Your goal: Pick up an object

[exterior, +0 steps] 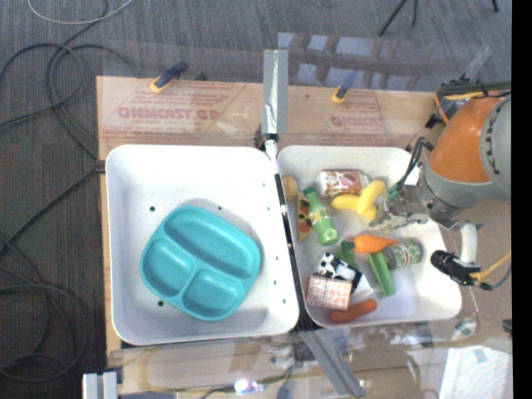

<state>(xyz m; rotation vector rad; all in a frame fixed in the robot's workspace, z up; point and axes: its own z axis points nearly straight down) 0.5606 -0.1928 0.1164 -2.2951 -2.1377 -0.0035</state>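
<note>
The right bin holds several toy foods. A yellow banana lies beside a pink packet, and a green bottle is to their left. In the middle are an orange carrot, a green cucumber and a small jar. Toward the front are a black-and-white carton, a pink box and a red sausage. My gripper hangs low over the bin, just right of the banana and above the carrot. Nothing is visibly held.
The left bin holds a teal divided plate. A metal divider stands between the bins at the back. The grey and orange arm covers the right bin's far right corner. Cables trail on the floor at the left.
</note>
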